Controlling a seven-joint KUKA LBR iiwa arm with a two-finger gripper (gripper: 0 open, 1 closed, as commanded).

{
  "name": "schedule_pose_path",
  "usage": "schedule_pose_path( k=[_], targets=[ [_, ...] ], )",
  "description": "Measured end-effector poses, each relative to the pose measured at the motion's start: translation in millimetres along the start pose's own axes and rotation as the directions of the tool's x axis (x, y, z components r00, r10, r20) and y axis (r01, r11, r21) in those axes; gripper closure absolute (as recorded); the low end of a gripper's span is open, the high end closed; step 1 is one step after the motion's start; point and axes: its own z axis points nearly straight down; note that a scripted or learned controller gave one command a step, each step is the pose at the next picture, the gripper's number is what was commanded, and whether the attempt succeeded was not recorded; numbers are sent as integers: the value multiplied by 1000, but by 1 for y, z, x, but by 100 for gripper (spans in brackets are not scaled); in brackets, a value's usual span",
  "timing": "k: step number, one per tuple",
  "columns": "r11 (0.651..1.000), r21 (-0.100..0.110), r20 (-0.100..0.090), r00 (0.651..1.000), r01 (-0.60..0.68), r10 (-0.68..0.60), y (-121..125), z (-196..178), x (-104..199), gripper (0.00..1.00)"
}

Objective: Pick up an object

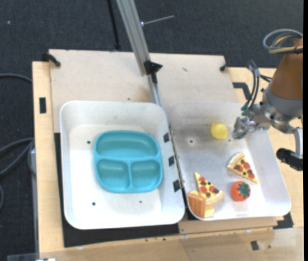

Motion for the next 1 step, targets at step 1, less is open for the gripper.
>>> schedule_pose_path(
  k=[1],
  targets=[
    [1000,-1,0,1000,3,-3,1,-46,-2,100]
  ],
)
